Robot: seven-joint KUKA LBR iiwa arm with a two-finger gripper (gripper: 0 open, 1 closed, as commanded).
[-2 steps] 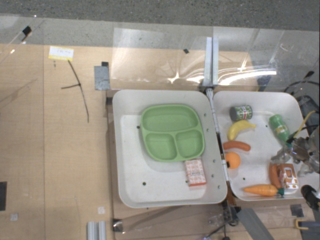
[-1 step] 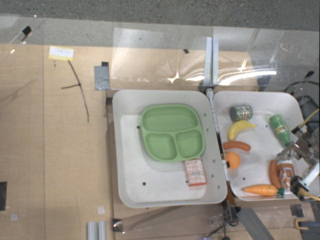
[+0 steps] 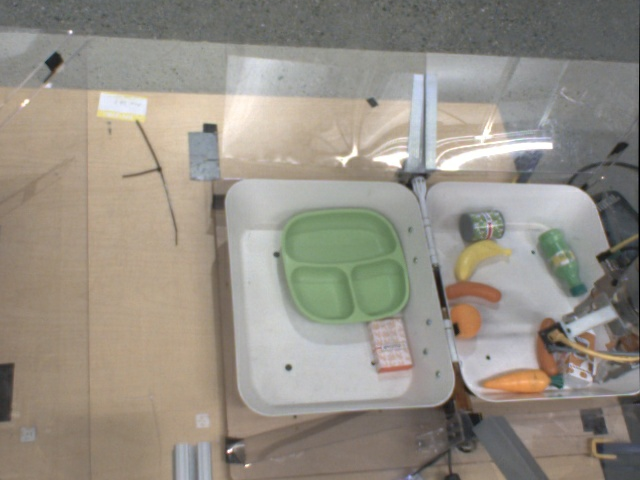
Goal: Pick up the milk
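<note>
Milk carton (image 3: 390, 346) lies flat in the left bin (image 3: 250, 298), just beside the green plate (image 3: 345, 265) at its 5 o'clock. You'd judge it light, stiff-walled, a bit slick, so pinch across the narrow sides. Gripper (image 3: 600, 318) is far off at 3 o'clock over the right bin (image 3: 520, 203). You can't read its spread.

Right edge cut off the gripper (image 3: 600, 330), which partly hid a packet (image 3: 578, 371); print on the milk (image 3: 390, 346) was unreadable.
</note>
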